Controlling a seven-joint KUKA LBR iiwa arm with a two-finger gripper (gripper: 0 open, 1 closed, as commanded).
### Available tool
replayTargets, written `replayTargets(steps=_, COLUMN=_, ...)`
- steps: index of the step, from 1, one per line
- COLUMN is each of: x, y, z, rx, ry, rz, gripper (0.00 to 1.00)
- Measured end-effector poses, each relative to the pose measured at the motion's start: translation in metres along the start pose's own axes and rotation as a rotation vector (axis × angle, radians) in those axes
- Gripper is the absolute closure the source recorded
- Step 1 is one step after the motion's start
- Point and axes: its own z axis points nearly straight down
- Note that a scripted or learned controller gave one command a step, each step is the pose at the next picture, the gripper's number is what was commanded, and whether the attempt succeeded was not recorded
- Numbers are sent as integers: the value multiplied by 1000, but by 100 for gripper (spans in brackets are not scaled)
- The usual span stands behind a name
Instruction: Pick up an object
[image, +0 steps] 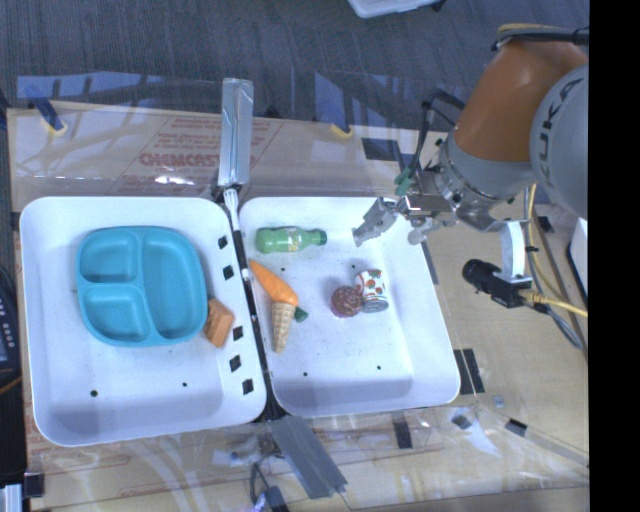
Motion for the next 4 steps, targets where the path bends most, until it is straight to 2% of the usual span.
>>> replayTargets(steps=1, x=-26, y=-8, z=134, rx=4, ry=1, rz=294, gripper=0)
replayTargets(steps=2, x=-58, y=17, z=196, rx=-2, ry=0, rz=290, gripper=0)
replayTargets(steps=3, x=-57, y=17, z=187, rx=1, ry=0, rz=287, gripper=100)
replayTargets(steps=4, x=-21, y=3, z=65, rx=-4, ry=1, rz=124, gripper=100)
